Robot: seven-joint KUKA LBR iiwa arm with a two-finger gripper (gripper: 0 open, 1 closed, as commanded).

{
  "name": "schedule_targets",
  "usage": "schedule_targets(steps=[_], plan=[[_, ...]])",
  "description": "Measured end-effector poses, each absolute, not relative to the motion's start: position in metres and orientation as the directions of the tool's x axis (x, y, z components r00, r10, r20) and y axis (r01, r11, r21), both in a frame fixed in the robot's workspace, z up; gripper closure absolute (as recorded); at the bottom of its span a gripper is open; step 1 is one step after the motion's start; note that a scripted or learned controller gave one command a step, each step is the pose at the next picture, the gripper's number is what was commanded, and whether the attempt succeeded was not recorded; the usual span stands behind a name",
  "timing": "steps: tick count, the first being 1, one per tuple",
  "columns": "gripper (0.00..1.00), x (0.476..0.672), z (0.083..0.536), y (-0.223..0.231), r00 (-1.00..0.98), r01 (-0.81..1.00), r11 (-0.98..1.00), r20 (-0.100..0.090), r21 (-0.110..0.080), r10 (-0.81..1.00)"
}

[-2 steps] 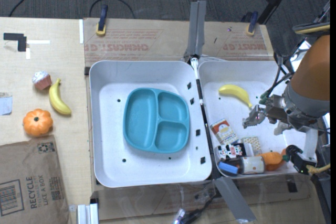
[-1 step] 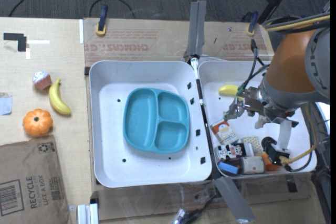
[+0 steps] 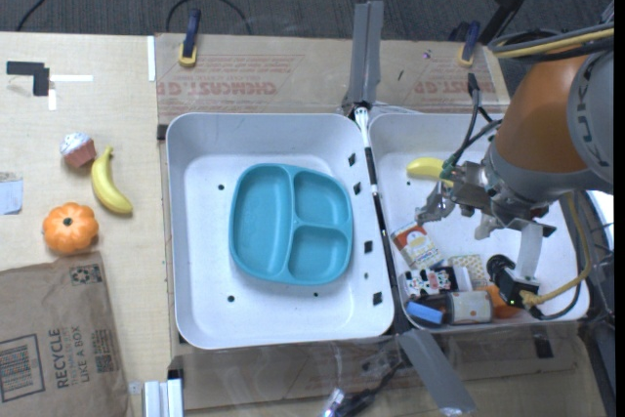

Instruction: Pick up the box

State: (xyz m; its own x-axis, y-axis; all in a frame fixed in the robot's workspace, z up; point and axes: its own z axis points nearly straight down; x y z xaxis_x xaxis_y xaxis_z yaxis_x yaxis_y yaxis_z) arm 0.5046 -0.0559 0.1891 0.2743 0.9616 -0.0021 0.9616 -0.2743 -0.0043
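Brown paper bag (image 3: pixel 49 337) lies at the bench's near left corner, outside the bins. Next in, clutter fills the near end of the right bin (image 3: pixel 386 161): a blue piece (image 3: pixel 425 312), a pale can (image 3: pixel 471 308) and a black-and-white packet (image 3: pixel 430 280), all close together. Just beyond the packet the box (image 3: pixel 415 244), an orange-and-white carton, lies flat on the bin floor near the wall shared with the left bin (image 3: pixel 181 239). Its long axis appears to run on a slant, from far-left to near-right. The gripper (image 3: pixel 457 215) hangs over the same bin just beside the box, on its far-right side, so the box sits toward the near left of it. Whether the gripper is open or closed, or has hold of anything, I cannot tell. By my reading, the coming move is a short shift near-left, with the wrist turned to close across the box's short side. A teal plate (image 3: pixel 291 225) rests in the left bin, a pumpkin (image 3: pixel 70 228) and banana (image 3: pixel 109 183) sit out on the bench, and farther back in the right bin lies a yellow piece (image 3: pixel 427 169).
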Motion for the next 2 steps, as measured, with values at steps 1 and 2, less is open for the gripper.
schedule_targets(steps=[1,2], plan=[[0.0,0.4776,0.1894,-0.0612,0.271,0.963,-0.271,-0.002,-0.005,0.963],[0.0,0.4776,0.1895,-0.0613,0.271,0.963,-0.271,-0.002,-0.005,0.963]])
